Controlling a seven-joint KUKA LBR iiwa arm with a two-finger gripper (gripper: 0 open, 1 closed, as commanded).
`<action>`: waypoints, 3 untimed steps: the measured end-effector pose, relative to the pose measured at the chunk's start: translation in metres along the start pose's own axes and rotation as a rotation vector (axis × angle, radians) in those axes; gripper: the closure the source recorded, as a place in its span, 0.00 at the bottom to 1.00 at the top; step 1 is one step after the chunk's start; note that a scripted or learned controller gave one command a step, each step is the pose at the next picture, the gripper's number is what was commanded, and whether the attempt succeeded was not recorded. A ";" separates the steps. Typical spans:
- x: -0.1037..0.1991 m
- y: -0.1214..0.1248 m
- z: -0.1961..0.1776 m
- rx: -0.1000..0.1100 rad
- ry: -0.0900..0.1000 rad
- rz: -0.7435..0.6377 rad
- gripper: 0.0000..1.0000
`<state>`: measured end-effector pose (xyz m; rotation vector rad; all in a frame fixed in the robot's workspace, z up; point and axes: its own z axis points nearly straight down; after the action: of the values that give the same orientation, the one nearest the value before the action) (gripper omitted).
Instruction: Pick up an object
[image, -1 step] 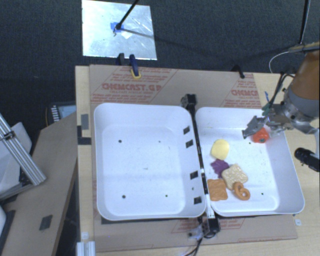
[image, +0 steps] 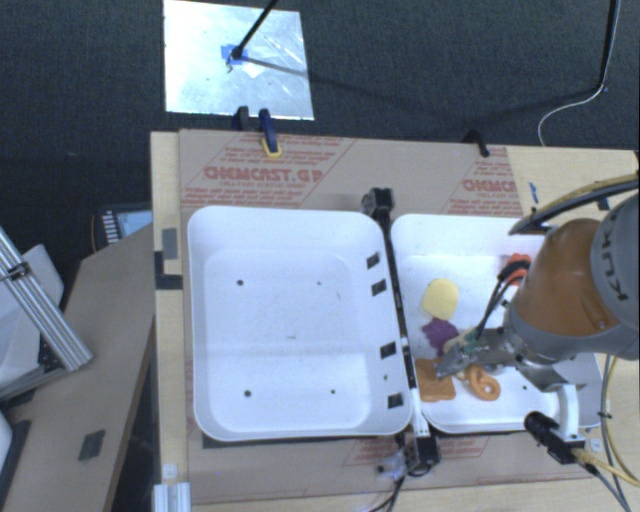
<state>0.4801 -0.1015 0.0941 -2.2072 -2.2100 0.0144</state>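
Observation:
The right bin (image: 450, 235) holds a yellow rounded object (image: 440, 297), a purple object (image: 438, 332), a flat orange-brown piece (image: 432, 384) and an orange curled object (image: 485, 384). A small orange and white item (image: 514, 266) lies near the bin's right side, partly behind the arm. My gripper (image: 460, 356) hangs low over the bin's front, just right of the purple object and above the orange-brown piece. Nothing is visibly held between its fingers.
The left bin (image: 290, 320) lies beside the right one, with a black divider strip (image: 390, 300) between them. Both rest on a cardboard sheet (image: 330, 165). The grey and orange arm (image: 570, 290) covers the right bin's right side.

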 end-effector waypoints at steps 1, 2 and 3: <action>-0.002 0.007 -0.018 -0.022 -0.006 0.000 1.00; 0.062 0.009 -0.120 -0.032 -0.004 -0.010 1.00; 0.101 0.004 -0.258 -0.038 -0.004 -0.009 1.00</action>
<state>0.4890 -0.0024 0.3526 -2.2181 -2.2408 -0.0240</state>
